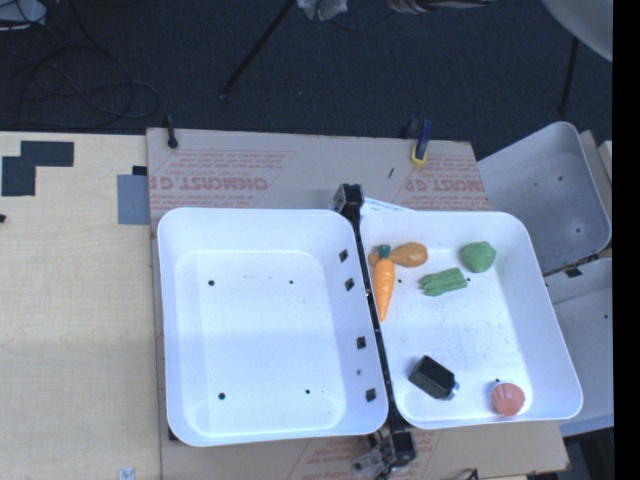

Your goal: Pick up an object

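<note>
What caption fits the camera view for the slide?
Right bin holds carrot, orange piece, two green items, black block and red ball.

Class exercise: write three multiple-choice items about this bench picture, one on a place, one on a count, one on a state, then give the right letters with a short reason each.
1. Which bin holds the carrot?
A. left bin
B. right bin
C. neither

2. How many green objects lie in that bin?
A. one
B. two
C. four

3. How does the black block lie?
A. alone on the bin floor
B. stacked on the carrot
C. outside both bins

Answers: 1 B, the carrot lies by the divider on the right bin's side. 2 B, a round green piece and a long green piece. 3 A, nothing touches it.
</note>
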Tool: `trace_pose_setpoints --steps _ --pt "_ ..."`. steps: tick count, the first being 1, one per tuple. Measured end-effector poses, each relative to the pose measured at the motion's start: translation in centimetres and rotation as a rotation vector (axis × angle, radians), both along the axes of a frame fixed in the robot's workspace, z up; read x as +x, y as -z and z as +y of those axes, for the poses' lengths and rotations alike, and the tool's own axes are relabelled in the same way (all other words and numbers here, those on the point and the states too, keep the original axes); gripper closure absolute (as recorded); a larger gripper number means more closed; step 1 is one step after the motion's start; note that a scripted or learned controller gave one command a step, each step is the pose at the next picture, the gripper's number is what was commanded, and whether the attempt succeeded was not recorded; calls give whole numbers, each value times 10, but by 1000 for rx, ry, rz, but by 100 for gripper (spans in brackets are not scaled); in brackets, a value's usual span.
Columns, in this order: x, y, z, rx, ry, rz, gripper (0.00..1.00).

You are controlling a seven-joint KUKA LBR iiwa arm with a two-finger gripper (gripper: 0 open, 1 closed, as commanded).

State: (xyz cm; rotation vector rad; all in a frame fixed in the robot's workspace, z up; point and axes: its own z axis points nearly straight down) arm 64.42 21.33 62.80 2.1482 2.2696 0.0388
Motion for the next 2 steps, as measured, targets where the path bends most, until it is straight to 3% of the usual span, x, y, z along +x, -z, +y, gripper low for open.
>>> trace_pose_setpoints --steps 2 --pt "3 -18 5 11 -11 -39 100"
